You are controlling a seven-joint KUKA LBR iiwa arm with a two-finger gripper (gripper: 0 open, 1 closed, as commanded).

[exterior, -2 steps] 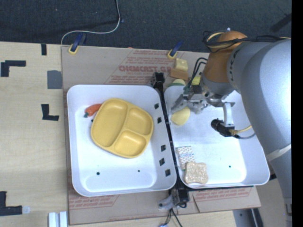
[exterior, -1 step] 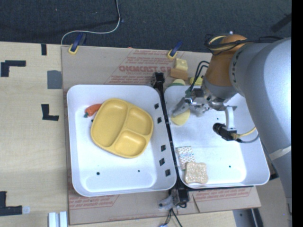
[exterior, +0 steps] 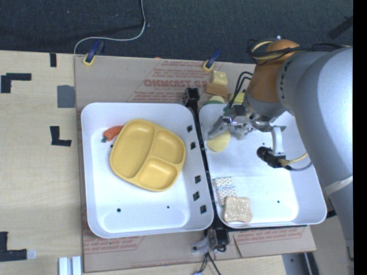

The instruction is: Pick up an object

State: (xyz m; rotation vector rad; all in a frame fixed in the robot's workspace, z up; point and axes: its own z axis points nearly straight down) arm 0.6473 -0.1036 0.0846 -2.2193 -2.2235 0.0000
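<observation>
Reaching in over the right bin (exterior: 298, 202), the arm (exterior: 321, 96) carries its gripper (exterior: 226, 126) low at that bin's upper left corner, right over a pale yellow lump (exterior: 218, 142) that lies against the wall shared with the left bin (exterior: 97, 205). Two grey fingers (exterior: 215, 128) slant down toward the lump; how wide they stand, and whether they pinch anything, I cannot tell, since the lump seems to rest on the bin floor just under the tips rather than between them. My guess is that this lump is the chosen target, being the nearest thing to the tips.

A yellow-green piece (exterior: 215, 100) sits just beyond the lump, at the bin's top edge, and a tan block (exterior: 218, 83) lies outside the bin past it. Toward the lump's near side, a speckled packet (exterior: 224, 185) and a toast slice (exterior: 237, 209) lie touching each other by the same wall. Across that wall from the lump, a yellow tray (exterior: 148, 154) fills the left bin's middle, with an orange carrot (exterior: 112, 132) tucked at its far edge.

The orange band (exterior: 268, 73) sits above the wrist, and the wrist tilts the gripper leftward, toward the wall.
</observation>
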